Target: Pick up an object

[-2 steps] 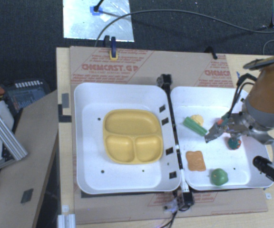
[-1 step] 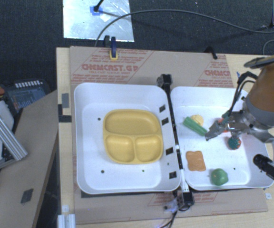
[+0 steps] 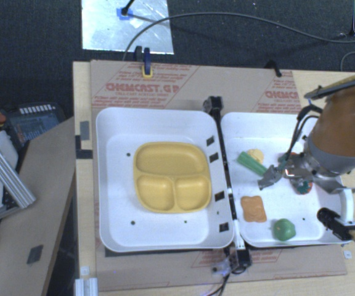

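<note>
The gripper (image 3: 275,176) hangs low inside the right bin (image 3: 270,128), its metal fingers pointing left toward a green stick-shaped piece (image 3: 249,163), and I cannot tell if it is spread or pressed together (nothing is seen between the tips). In this shallow white bin lie also a pale yellow round piece (image 3: 256,155) touching the green stick, a flat orange rectangle (image 3: 253,208) and a round green ball (image 3: 283,229), while the left bin (image 3: 116,165) holds a smooth yellow plastic tray (image 3: 170,176) with three compartments. The grey arm (image 3: 344,134) with the orange band comes in from the right, bent down over the counter (image 3: 183,82).
</note>
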`<action>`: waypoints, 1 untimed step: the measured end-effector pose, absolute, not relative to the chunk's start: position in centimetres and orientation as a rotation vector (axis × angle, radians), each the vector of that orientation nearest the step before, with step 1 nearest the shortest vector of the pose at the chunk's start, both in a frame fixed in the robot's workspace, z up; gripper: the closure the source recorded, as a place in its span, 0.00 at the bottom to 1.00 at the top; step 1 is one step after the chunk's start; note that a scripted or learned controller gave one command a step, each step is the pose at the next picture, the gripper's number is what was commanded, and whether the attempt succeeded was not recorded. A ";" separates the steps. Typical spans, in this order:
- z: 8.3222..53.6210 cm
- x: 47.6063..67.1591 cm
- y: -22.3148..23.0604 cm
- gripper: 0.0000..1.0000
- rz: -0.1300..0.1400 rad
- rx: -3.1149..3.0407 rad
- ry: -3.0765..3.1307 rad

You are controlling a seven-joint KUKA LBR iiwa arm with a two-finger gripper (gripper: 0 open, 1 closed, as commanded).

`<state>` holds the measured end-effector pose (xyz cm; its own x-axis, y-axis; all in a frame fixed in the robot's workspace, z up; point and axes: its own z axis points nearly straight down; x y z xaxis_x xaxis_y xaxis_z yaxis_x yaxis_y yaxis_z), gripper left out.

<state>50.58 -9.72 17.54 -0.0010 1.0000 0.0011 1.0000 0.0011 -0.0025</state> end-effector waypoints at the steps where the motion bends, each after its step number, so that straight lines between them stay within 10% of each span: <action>1: 12.8 49.6 -9.7 0.00 0.003 -2.218 -2.220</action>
